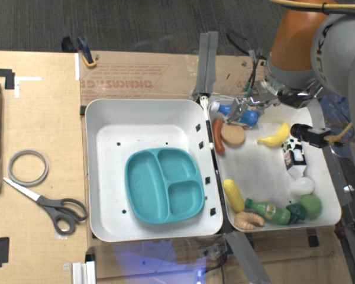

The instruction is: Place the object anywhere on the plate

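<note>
- The wooden bench (35, 129) carried two white bins side by side, with scissors (47, 203) and a roll of tape (28, 166) lying on it to the left of them.
- The arm (319, 40) reached in from the right, over the far edge of the right bin (266, 176).
- The left bin (106, 117) held a teal divided plate (164, 185), lying flat near its middle.
- The gripper (244, 108) hung at the right bin's far left corner, just above a small blue object (249, 118); how wide it stood, and whether it had hold of the blue object, could not be told.
- The other objects lay in the right bin, well apart from the plate: a green bottle (269, 212), a banana (275, 135), a corn cob (234, 195), a red sausage (218, 136) touching a round bun (232, 135), a black-and-white carton (294, 155), a green apple (310, 205) and a white egg (302, 186).
</note>
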You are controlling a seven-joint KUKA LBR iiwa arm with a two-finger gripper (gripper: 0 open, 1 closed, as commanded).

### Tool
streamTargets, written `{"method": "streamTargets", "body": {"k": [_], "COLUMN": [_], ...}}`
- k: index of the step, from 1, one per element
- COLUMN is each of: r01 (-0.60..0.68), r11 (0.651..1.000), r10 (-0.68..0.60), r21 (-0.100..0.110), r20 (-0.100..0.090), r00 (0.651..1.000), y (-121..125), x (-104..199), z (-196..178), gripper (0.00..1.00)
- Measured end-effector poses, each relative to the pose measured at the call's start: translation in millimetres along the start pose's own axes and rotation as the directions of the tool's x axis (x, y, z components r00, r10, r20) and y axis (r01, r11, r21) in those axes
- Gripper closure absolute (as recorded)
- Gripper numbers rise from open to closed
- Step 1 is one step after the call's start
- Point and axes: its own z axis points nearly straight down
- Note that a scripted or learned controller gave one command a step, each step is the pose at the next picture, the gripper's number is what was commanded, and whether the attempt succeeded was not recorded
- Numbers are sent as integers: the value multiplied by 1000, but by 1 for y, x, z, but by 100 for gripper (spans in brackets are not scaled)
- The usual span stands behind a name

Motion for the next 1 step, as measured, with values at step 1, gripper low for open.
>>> {"method": "streamTargets", "body": {"k": [1], "r01": [86], "r11": [996], "r10": [-86], "r21": [0], "r20": [-1], "r00": [996], "y": [-18], "x": [62], "z": [24], "gripper": [100]}}
